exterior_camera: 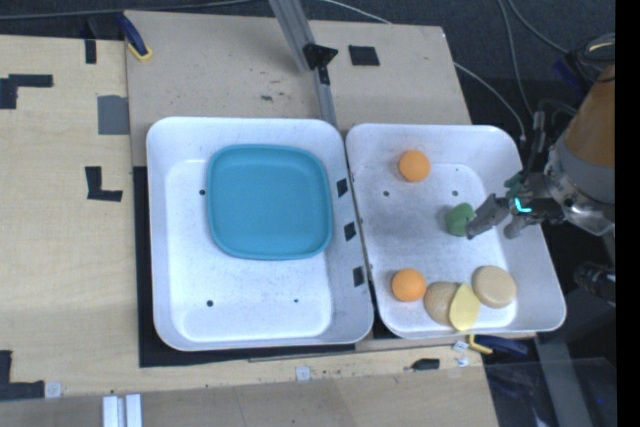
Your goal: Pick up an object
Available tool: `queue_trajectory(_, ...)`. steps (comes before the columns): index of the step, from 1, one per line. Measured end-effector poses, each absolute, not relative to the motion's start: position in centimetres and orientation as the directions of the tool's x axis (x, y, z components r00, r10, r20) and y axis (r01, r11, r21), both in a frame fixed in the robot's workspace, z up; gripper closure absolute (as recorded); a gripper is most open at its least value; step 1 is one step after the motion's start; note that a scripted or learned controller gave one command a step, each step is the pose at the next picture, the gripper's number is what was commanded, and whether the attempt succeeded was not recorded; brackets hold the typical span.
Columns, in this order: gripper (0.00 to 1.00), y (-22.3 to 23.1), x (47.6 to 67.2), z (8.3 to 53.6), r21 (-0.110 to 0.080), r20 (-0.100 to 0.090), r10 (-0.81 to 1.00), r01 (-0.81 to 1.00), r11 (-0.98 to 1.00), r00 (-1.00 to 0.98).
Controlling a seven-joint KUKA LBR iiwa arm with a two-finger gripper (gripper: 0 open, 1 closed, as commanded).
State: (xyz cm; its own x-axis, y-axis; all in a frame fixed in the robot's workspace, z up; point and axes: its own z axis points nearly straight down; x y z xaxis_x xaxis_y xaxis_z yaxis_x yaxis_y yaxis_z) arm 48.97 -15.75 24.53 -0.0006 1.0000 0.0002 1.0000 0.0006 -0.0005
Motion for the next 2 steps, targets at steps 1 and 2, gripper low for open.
queue_trajectory(1, 0.00, -15.7, 49.0, 24.5, -0.001, 0.000, 1.000, 1.000, 0.001, -0.001)
queue_trajectory(2, 0.00, -16.1, 48.7, 20.2, -0.004, 0.001, 1.000, 1.000, 0.000, 0.000)
